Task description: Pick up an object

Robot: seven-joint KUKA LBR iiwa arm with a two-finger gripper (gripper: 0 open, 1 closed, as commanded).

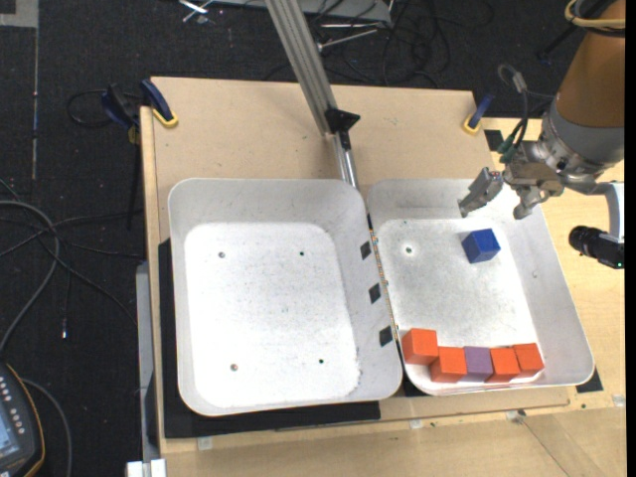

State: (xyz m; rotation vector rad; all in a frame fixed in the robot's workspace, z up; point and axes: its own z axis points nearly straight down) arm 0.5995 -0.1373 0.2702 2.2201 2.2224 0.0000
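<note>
Overhead, slanted look down on bench [248, 137] with two shallow white bins side by side. Left bin [199, 207]: speckled floor, a few small dark dots. Right bin [556, 296]: blue cube [481, 245] lying loose in upper middle, apart from everything else. Along near wall of right bin, a row of blocks touching one another: orange block [419, 344], orange block [451, 363], purple block [478, 362], then two more orange at right end [517, 359]. Gripper [500, 201] over far edge of right bin, above and just beyond blue cube, not touching it. Fingers [473, 199] spread apart, nothing between them. Grey arm with orange band [596, 63] entering from right. Blue-and-yellow clamps on far bench corners [157, 105].
</note>
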